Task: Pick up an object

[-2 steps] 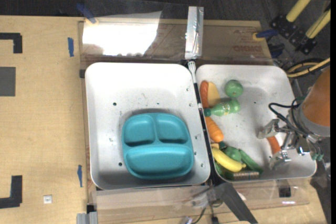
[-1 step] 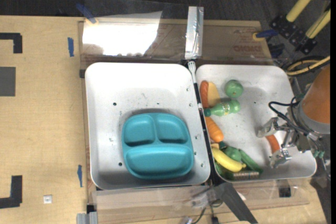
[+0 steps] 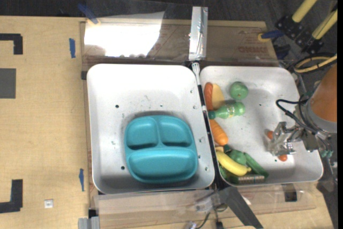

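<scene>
The hand (image 3: 280,139) is down low in the right bin (image 3: 257,78), near that bin's right side. It is shiny metal and a bit blurry, so you cannot tell if it is wide or narrow. A small red-orange thing (image 3: 283,157) sits right at the bottom of the hand, touching it or just under it. It is too small to tell what it is, and you cannot tell if the hand has hold of it. The grey arm (image 3: 316,128) comes in from the right edge, with an orange band (image 3: 327,98) above the wrist and black wires looping beside it.

The other toys lie in a row along the left wall of the right bin, well apart from the hand. At the top is an orange and yellow piece (image 3: 213,95). Next to it is a green ball shape (image 3: 238,90). Below them lies a green bottle (image 3: 228,111) on its side. Under that is a carrot (image 3: 217,133). Lowest are a yellow banana (image 3: 231,164) and a green veggie (image 3: 249,162), touching each other near the bin's front corner.

The left bin (image 3: 107,88) has a blue tray (image 3: 159,148) with three parts in it. Both bins sit side by side on the brown tabletop (image 3: 37,115).
</scene>
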`<state>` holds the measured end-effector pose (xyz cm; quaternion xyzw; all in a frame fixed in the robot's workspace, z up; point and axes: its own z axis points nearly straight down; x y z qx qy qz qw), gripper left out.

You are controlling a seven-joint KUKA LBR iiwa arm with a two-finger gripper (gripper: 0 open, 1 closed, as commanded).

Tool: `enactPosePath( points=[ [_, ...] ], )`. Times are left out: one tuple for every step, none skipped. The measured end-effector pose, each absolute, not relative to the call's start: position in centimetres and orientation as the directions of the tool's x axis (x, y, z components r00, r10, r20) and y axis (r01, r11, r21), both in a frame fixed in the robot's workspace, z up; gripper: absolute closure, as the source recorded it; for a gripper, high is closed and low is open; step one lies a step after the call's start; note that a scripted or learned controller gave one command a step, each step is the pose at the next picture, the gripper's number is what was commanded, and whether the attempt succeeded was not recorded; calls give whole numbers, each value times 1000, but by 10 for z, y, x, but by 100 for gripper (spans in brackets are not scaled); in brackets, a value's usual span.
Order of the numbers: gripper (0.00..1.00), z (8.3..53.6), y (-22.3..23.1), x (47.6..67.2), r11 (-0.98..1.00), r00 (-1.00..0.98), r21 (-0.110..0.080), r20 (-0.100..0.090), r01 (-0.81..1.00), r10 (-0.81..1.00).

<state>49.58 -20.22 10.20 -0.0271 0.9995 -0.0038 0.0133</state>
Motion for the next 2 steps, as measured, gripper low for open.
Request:
enactPosePath(
  points=[
    [0, 101, -202, 495, 999, -998, -7, -25, -54, -54],
    [0, 89, -192, 492, 999, -999, -4, -11, -41, -41]
  ],
)
